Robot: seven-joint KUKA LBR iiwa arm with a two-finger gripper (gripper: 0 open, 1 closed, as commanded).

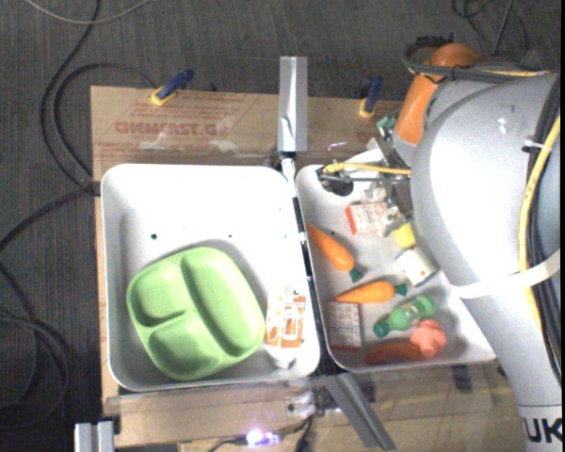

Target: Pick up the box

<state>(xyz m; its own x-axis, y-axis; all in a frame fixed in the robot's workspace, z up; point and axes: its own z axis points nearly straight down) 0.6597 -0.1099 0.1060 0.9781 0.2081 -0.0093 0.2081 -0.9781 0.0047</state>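
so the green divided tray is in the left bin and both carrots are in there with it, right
Not quite. The green divided tray does sit in the left bin, but the two carrots lie in the right bin, as the camera view shows. What shares the left bin with the tray is a small orange and white box at the tray's right edge.

Green tray (pixel 196 314), orange carrots (pixel 331 249)
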